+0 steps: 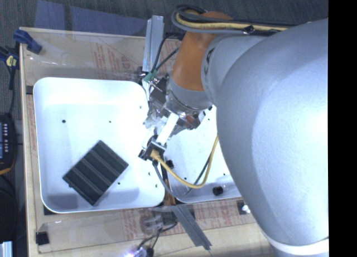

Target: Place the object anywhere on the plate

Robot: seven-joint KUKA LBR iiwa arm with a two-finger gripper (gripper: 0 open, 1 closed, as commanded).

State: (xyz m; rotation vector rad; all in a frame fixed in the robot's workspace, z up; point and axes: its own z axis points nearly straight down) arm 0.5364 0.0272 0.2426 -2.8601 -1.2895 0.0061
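A dark ribbed rectangular plate point(96, 172) lies tilted in the lower part of the left white bin point(50, 97). Nothing rests on it. My gripper point(153, 117) hangs over the wall between the two bins, above and to the right of the plate and well clear of it. The grey arm with its orange band point(192, 55) covers most of the right bin point(189, 166). A small dark thing point(217, 191) shows at the lower edge of the right bin, under the arm; its shape is too small to make out.
A metal rail point(154, 41) stands at the back between the bins. A yellow cable point(184, 182) loops down over the right bin's floor. Blue clamps point(27, 41) sit at the bench's far left corner. Bare white floor surrounds the plate in the left bin.
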